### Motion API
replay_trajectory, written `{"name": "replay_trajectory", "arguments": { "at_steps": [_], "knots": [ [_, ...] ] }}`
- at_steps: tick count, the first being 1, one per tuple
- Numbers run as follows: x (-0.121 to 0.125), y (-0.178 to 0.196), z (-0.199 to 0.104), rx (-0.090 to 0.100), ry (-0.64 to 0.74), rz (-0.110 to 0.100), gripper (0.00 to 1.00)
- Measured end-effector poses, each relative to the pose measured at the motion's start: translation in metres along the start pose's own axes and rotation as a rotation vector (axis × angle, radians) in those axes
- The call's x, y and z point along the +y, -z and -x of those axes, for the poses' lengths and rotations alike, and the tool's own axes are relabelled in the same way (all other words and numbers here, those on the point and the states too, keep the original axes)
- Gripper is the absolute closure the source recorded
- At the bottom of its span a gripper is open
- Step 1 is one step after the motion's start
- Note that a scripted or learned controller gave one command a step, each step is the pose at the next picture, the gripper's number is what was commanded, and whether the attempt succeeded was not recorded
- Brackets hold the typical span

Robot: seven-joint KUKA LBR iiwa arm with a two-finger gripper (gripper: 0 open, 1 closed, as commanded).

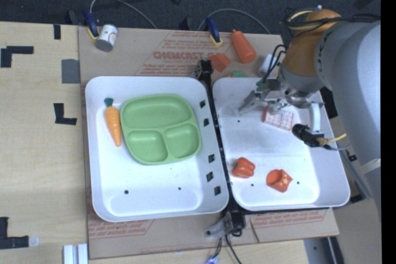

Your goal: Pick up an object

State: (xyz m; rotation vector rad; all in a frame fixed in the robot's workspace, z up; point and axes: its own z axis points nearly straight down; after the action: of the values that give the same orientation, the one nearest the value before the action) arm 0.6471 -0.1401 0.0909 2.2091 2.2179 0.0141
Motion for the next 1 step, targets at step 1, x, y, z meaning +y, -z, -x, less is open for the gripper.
{"name": "replay_trajectory", "arguments": {
  "at_steps": [1],
  "knots": [
    [0.0066,-0.0055,-0.0182,0.001,-0.002,-0.013,0.0]
  ]
}}
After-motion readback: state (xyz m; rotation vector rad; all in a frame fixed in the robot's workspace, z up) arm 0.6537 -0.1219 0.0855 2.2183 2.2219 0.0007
